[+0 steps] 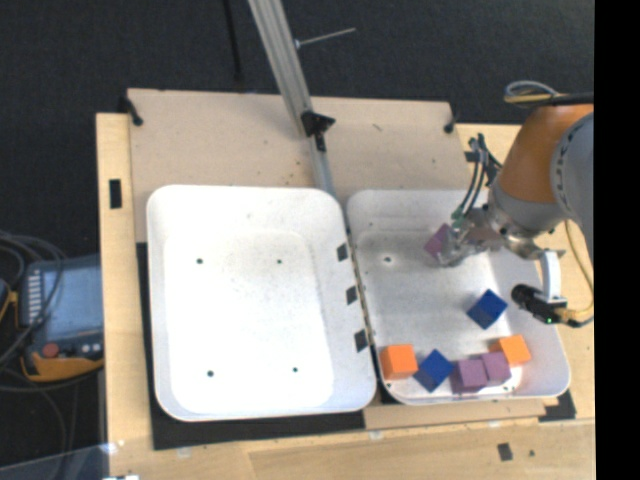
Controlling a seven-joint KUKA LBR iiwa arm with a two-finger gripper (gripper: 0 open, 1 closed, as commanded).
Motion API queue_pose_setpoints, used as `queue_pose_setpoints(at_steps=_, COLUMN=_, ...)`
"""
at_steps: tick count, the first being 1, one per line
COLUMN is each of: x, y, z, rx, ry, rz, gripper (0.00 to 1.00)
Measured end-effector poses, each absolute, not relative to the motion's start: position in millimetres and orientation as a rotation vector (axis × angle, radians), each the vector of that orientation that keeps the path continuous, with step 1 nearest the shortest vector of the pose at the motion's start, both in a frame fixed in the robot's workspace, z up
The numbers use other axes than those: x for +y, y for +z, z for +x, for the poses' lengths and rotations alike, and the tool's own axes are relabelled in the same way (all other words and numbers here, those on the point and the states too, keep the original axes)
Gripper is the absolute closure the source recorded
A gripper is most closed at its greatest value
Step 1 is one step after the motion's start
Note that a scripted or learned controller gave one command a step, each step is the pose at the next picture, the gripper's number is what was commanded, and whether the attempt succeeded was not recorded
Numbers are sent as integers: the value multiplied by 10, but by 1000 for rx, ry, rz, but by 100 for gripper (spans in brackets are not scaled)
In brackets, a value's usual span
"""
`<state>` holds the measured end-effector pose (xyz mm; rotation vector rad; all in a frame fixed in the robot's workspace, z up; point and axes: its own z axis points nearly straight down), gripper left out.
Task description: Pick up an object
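Note:
My gripper [455, 248] is low in the back part of the right bin [400, 218]. A small purple block [437, 240] lies right against its left side; the view does not reveal whether the block is gripped. A blue cube [487, 308] rests alone in the bin's middle right. Along the front wall lie an orange cube [399, 360], another blue cube [434, 369], two purple blocks [470, 374] side by side, and a second orange cube [515, 349].
The left bin [250, 298] sits beside the right one, with clips on the shared edge. A slanted metal pole [290, 68] rises from behind the bins. The arm's orange band [535, 158] hangs over the right bin's back right corner.

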<state>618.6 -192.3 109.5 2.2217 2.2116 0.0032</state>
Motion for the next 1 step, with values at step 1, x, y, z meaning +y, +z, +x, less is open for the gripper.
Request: queue_pose_setpoints(at_steps=1, x=-1903, y=1539, z=6201, rx=2220, ry=5, rz=2216, gripper=100)
